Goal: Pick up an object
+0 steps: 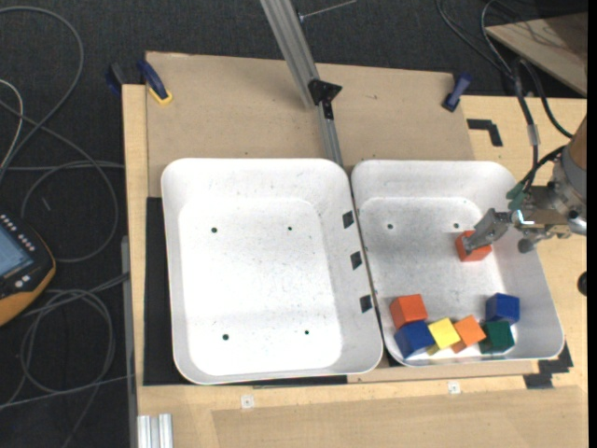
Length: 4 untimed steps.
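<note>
In the right bin (424, 183), a small red block (473, 249) lies near the right wall. My gripper (505, 238) hangs over that bin's right side, open. Its left finger (483, 229) slants down onto the top of the red block, while the other finger sits apart to the right. The block is at the left fingertip, not between the two fingers. Along the bin's front edge lie several more blocks: an orange cube (408, 309), a blue one (414, 340), a yellow one (444, 332), a smaller orange one (469, 329), a green one (499, 338) and another blue one (503, 306).
The left bin (177, 250) sits beside the right one, with black clips (354, 259) along the shared wall. A metal pole (298, 54) slants across the back of the bench. Cables run down to the arm at the right edge.
</note>
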Each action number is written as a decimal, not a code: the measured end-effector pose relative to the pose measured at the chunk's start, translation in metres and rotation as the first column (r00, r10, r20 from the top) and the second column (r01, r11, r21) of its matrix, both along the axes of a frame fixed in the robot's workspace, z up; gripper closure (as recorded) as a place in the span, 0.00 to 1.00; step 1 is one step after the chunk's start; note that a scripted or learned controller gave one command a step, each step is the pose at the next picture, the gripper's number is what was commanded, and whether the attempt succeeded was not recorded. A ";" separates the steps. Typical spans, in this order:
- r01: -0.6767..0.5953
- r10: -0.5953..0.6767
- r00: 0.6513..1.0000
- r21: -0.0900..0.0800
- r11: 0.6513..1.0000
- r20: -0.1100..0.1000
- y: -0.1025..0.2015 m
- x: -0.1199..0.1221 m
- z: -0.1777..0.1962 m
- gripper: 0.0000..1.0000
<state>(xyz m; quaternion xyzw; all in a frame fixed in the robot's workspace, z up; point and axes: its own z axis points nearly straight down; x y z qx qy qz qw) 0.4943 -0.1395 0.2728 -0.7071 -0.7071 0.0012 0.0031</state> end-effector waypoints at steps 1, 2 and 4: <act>0.000 0.000 1.000 -0.001 1.000 0.006 0.000 0.001 0.002 0.00; 0.001 -0.001 1.000 0.000 1.000 0.000 0.001 -0.009 -0.046 0.00; 0.001 -0.001 1.000 0.000 1.000 0.000 0.002 -0.013 -0.152 0.00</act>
